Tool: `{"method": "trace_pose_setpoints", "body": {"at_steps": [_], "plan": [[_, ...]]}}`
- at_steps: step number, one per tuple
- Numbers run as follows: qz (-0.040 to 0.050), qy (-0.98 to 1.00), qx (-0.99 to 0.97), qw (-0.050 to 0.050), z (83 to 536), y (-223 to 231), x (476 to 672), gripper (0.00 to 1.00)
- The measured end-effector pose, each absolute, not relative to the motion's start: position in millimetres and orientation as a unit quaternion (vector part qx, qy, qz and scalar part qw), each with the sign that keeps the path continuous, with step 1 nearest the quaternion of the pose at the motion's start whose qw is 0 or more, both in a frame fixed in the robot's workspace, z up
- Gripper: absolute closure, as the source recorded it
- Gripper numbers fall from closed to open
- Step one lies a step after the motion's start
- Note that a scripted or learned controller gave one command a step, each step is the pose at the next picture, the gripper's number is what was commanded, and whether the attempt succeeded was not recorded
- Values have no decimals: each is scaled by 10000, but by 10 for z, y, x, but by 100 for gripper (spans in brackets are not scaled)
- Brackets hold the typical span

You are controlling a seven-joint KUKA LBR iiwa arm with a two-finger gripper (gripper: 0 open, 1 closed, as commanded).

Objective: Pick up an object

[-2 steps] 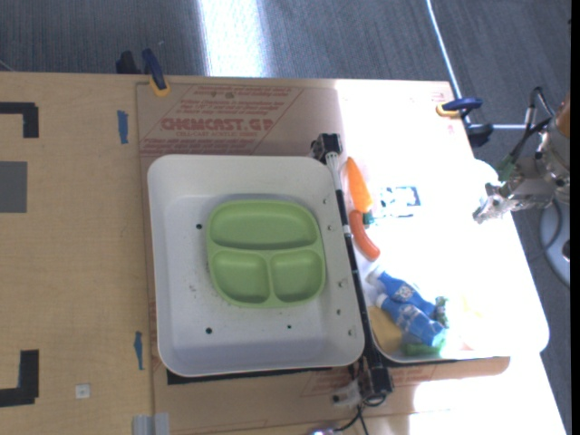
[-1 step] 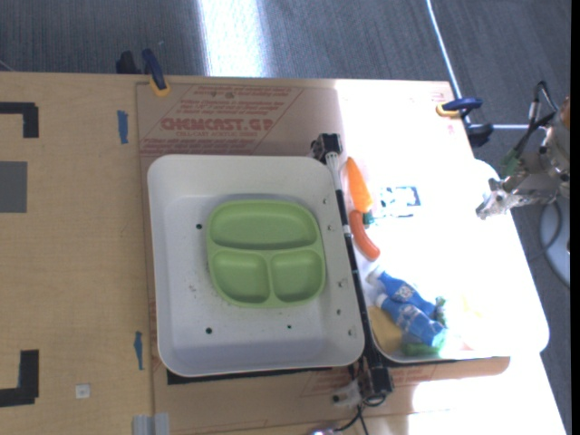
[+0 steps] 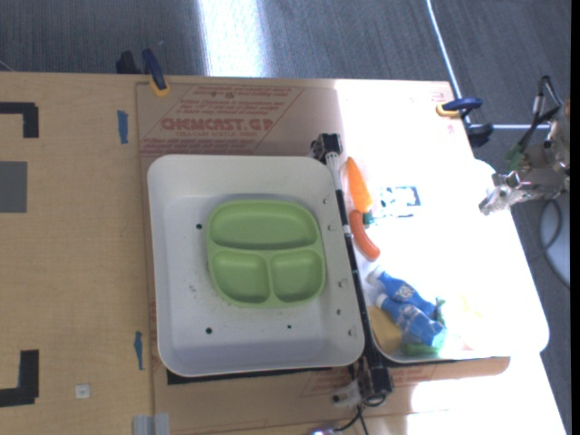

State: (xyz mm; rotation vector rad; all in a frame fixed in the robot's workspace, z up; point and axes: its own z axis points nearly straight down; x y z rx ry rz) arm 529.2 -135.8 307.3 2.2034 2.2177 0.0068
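Picking target: blue toy (image 3: pixel 405 308) in right bin (image 3: pixel 507 329), well below and left of gripper (image 3: pixel 504 191).
Gripper: at bin's far right edge, well apart from all items; open or clenched, cannot tell.
Risk: glare washing out right bin, likely mis-aim; carrot (image 3: pixel 357 185) and sausage (image 3: pixel 363 240) hugging the bins' shared wall, awkward to reach.
Further left: green plate (image 3: pixel 265 251) in left bin (image 3: pixel 172 270).
Writing: "CHEMCAST GP" on cardboard (image 3: pixel 217 123).

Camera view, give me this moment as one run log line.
gripper: above right bin's far right edge, holding nothing | green three-compartment plastic tray: in left bin | orange carrot-shaped toy, blue toy: right bin's left side
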Motion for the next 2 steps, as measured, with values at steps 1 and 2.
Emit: {"method": "trace_pose_setpoints", "body": {"at_steps": [1, 2], "plan": [[26, 7098, 7043, 95, 3175, -1357, 5301, 100], [31, 7103, 7038, 114, 3277, -1355, 5310, 100]]}}
